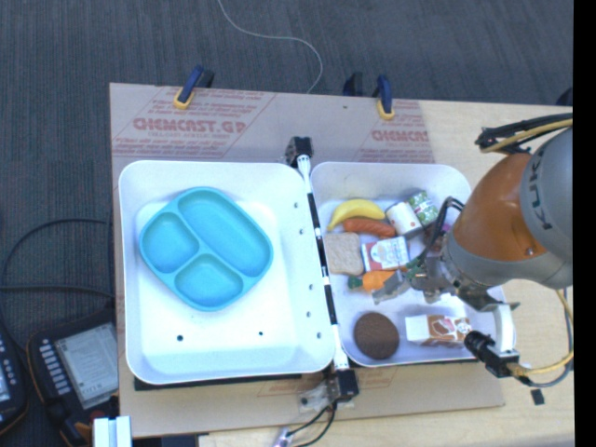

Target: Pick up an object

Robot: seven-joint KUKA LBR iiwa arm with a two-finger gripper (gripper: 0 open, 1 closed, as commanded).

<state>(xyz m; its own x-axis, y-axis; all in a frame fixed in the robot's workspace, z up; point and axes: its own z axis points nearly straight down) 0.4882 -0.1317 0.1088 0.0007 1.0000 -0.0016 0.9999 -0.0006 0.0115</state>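
Looking down at the right bin [326,186], I see the arm [507,226] reaching in from the right, and the gripper [421,273] sits low over the crowded middle of the pile; its working end is hidden among the items, so I cannot tell its state or whether it has anything.

Candidates for the pick all lie in this bin. A yellow banana [358,212] curves along the far side, its long axis running left-right. Just beside it to the right is a white cylinder [403,218], tilted, with a green-patterned can [424,207] touching it. A brown bread slice [343,253] lies flat against the left wall, and a red-and-white packet [389,250] lies between it and the gripper. An orange carrot-like piece [377,280] points left-right just under the packet (its right end is covered by the gripper). Nearer me, a dark brown round cookie [376,334] lies flat, and a small printed carton [438,327] lies on its side, long axis left-right, partly under the arm.

In the left bin [130,250] a blue divided plate [206,247] lies well apart from all this.
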